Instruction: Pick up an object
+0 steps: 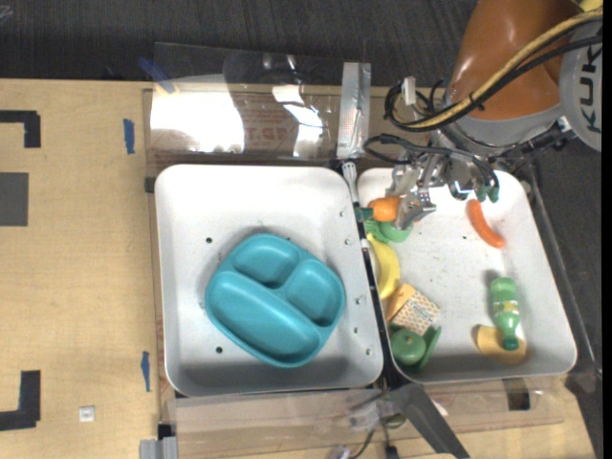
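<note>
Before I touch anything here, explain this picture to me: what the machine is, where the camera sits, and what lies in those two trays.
One camera looks down at a slant on a bench with two shallow white bins side by side. The big grey and orange shape at upper right is a robot arm; its gripper hangs over the back left part of the right bin, beside a small orange fruit. Whether it grips anything cannot be told. The left bin holds a teal divided plate. The right bin also holds a banana, a tan cracker-like piece, a green round item, an orange carrot-like stick and a green bottle next to a yellow piece.
</note>
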`<state>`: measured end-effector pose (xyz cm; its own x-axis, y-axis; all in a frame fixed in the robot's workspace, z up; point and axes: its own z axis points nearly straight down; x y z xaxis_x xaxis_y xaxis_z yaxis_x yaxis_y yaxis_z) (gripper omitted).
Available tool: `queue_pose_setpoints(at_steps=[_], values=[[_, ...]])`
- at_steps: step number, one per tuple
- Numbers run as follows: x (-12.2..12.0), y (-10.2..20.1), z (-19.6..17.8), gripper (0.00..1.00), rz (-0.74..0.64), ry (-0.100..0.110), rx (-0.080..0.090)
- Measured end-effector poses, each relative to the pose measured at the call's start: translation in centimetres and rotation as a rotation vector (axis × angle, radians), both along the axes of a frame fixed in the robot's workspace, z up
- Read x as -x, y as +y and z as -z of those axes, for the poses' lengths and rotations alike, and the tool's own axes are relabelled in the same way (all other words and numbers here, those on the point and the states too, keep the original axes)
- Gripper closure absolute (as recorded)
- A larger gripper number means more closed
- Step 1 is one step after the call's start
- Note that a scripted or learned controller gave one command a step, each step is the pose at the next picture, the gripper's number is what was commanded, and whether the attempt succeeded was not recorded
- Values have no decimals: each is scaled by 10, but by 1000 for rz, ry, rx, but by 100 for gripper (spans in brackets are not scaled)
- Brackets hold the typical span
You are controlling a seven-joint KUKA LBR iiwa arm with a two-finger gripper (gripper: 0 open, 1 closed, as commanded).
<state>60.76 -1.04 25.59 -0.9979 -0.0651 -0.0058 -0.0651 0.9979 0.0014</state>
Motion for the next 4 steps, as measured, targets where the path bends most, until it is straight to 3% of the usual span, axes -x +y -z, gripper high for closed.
queue_pose_setpoints(at_steps=[1, 2, 3, 4], values=[[-59, 8, -32, 100, 22, -4, 0], [-51, 32, 15, 100, -159, 2, 1], [-53, 32, 1, 100, -158, -11, 0], [23, 29, -12, 100, 34, 0, 0]])
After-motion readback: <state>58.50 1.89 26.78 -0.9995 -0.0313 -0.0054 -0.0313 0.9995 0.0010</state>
